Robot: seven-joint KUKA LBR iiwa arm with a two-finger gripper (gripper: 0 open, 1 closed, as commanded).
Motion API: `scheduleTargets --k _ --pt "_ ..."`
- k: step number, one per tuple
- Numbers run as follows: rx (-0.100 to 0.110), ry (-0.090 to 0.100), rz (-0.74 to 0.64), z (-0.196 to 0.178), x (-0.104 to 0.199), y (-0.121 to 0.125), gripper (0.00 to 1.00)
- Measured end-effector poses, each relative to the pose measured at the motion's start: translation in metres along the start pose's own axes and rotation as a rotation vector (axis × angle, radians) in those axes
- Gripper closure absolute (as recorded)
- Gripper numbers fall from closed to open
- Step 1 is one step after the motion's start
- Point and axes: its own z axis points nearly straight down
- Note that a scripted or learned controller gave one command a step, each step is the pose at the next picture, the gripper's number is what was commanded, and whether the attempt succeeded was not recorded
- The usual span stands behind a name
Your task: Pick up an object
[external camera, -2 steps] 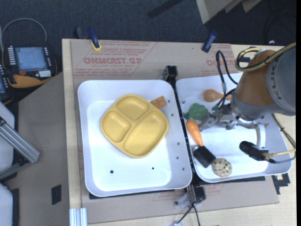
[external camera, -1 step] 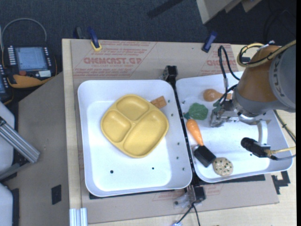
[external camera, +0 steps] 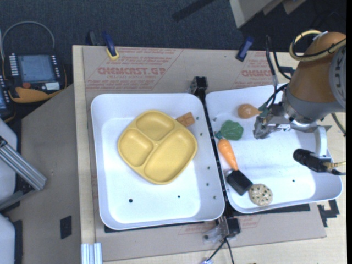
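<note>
The two-finger gripper is hovering over the right white bin, near its far edge, fingers slightly parted and gripping nothing. A small orange-brown rounded object is lying just beside it toward the far edge, with a green leafy toy and orange carrot lining the bin's left edge.

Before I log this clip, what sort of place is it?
Probably a robotics lab bench: two white bins clamped to a board, toy food like a carrot, and a teach pendant alongside.
</note>
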Motion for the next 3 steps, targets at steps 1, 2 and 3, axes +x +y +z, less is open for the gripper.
scheduleTargets --k 1,2,3 --pt "-0.001 -0.001 0.000 -0.050 0.000 0.002 1.00" --pt "0.003 0.003 -0.004 -0.062 0.049 -0.002 1.00" --pt "0.009 0.004 -0.005 -0.055 0.110 -0.004 1.00"
